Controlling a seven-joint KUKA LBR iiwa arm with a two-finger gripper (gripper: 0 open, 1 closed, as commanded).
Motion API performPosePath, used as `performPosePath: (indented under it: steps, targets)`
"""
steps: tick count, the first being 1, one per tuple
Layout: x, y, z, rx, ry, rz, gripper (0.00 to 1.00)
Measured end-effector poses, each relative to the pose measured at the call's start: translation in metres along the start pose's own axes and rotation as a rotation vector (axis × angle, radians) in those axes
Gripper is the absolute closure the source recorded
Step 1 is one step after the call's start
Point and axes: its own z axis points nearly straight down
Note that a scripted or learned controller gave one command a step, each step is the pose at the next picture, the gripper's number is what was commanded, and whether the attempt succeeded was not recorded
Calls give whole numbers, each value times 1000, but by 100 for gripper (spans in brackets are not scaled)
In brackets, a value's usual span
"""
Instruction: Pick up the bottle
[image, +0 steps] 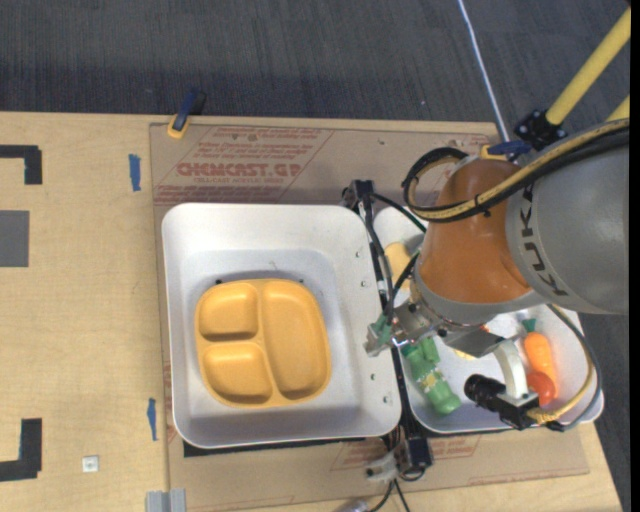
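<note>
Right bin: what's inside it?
The right bin shows a green bottle near its left wall and an orange carrot-like item. The arm covers most of the bin, so the rest is hidden.

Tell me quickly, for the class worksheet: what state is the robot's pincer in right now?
Pincer: cannot be told. It sits low in the right bin, just above a green bottle, largely hidden under the arm.

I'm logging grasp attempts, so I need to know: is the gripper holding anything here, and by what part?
It cannot be told. The gripper sits low over the green bottle in the right bin, but the arm hides any contact.
</note>
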Motion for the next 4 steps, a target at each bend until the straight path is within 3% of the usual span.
performPosePath:
  steps: [1, 2, 3, 4]
  targets:
    - [11, 6, -30, -1, -1, 256, 100]
    - [-35, -13, 0, 2, 1, 113, 100]
    - [32, 12, 0, 0, 0, 101, 100]
    - [-49, -18, -11, 1, 0, -256, 100]
